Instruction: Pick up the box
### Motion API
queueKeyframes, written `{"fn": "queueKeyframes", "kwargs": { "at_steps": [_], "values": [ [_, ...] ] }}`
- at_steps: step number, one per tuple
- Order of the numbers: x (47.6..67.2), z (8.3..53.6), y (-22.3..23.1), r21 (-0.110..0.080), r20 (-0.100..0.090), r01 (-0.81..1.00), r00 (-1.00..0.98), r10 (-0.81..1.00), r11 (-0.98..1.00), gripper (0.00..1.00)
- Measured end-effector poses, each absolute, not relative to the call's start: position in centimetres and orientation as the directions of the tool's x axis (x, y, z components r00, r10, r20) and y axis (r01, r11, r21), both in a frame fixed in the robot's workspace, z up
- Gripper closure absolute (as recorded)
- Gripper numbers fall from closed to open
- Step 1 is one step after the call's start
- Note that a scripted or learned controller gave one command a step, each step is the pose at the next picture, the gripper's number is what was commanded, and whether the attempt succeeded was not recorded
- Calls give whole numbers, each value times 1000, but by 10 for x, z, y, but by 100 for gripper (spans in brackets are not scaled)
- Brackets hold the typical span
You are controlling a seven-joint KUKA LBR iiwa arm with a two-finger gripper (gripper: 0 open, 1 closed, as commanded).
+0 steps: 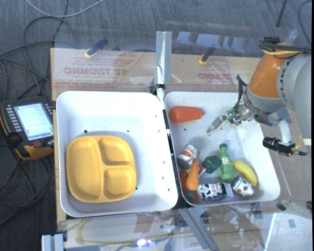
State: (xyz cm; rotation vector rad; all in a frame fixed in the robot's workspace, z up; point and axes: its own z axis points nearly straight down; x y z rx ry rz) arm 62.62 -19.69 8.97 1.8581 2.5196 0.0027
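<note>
Yellow tray (100, 168) glossy plastic; white bins (73, 106) smooth, matt.

Faint red mirrored lettering, seemingly "CHEMCAST", marks the clear sheet (94, 72) behind the bins.

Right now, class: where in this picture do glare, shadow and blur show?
Camera view: glare on the clear sheet behind the bins; soft shadow under the yellow tray in the left bin; the gripper and small toys look slightly blurred.
</note>
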Motion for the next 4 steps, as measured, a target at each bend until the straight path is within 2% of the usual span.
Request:
{"fn": "queueKeyframes", "kwargs": {
  "at_steps": [1, 2, 3, 4],
  "values": [
    [658, 89, -122, -3, -6, 980, -199, 980, 199, 0],
    [610, 93, -174, -3, -3, 993, -114, 993, 114, 0],
    [664, 88, -147, -22, -9, 999, 41, 999, -41, 0],
    [614, 92, -213, 13, -2, 985, -171, 985, 171, 0]
  ]
}}
